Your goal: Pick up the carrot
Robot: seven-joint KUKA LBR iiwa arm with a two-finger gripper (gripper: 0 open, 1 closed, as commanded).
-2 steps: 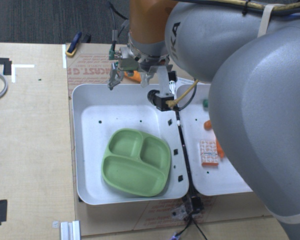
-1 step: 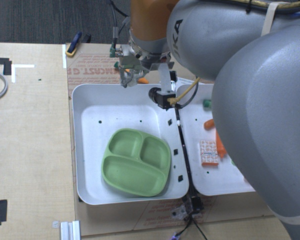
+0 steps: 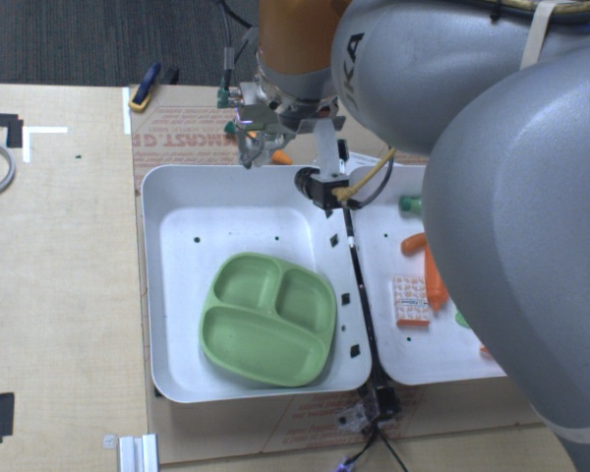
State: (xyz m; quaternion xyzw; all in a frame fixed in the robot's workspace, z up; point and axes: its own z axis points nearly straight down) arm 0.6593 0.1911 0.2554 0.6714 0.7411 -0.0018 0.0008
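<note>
Grey arm [image 3: 492, 165] is filling the right side, gripper [image 3: 259, 150] hovering above the left bin's [image 3: 167, 264] back rim, finger state unclear. Carrot [image 3: 433, 275] is lying in the right bin [image 3: 393, 352], long axis running near-to-far, beside a small packet [image 3: 411, 300], partly hidden by the arm.

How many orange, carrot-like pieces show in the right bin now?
2: a short orange piece near the bin's middle, and a longer one just below it, beside the arm. More may lie hidden under the arm.

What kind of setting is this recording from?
Probably a robotics lab bench, not a kitchen: a grey arm over two white bins, toy-like food such as a carrot, and tape marks on the benchtop.
</note>
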